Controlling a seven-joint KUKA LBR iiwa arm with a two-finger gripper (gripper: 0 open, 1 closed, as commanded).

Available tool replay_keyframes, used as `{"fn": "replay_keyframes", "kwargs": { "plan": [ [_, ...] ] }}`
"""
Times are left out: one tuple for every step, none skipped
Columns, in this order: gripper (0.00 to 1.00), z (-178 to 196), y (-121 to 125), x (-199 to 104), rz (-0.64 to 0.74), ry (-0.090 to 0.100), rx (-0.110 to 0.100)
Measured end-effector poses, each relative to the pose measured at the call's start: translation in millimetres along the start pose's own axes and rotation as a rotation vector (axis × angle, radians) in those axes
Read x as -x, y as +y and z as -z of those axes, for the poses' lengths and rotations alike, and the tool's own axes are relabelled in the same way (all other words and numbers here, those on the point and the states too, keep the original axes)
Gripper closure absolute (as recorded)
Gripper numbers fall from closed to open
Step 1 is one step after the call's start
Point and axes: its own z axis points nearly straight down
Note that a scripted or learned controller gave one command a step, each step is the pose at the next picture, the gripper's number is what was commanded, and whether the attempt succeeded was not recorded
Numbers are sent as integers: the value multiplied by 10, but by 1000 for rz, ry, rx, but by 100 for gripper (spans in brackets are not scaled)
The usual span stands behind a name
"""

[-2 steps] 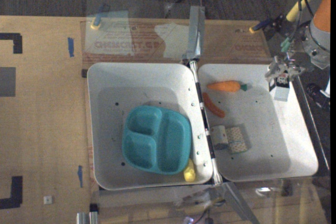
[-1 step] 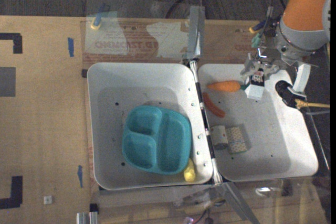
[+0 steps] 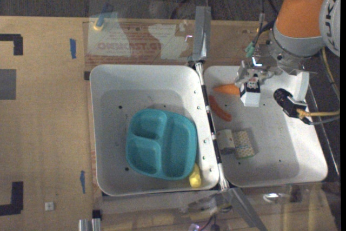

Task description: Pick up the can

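- far to the left, the wooden surface (image 3: 43,116) carries black corner marks and short strips of blue tape.
- next comes the left bin (image 3: 108,84), white and shallow. a teal divided plate (image 3: 161,143) lies flat in it, toward the near right part of the floor.
- a small yellow thing (image 3: 195,177) sits at the plate's near right corner, touching its edge and close to the bin's right wall; i cannot tell what it is.
- past the divider is the right bin (image 3: 303,154). the can (image 3: 238,143) lies on its side on the bin floor, near the left wall and toward the near half, with a patterned label around it.
- an orange, carrot-like piece (image 3: 220,109) lies slantwise beyond the can, apart from it, and another orange piece (image 3: 227,90) rests further back.
- my hand (image 3: 251,93) hangs over the far part of the right bin, just beside that further orange piece and well apart from the can. whether it is apart or together i cannot tell at this slant.
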Motion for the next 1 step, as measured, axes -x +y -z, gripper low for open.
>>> {"fn": "replay_keyframes", "kwargs": {
  "plan": [
    [100,481,105,-574,-1,-1,3]
  ]
}}
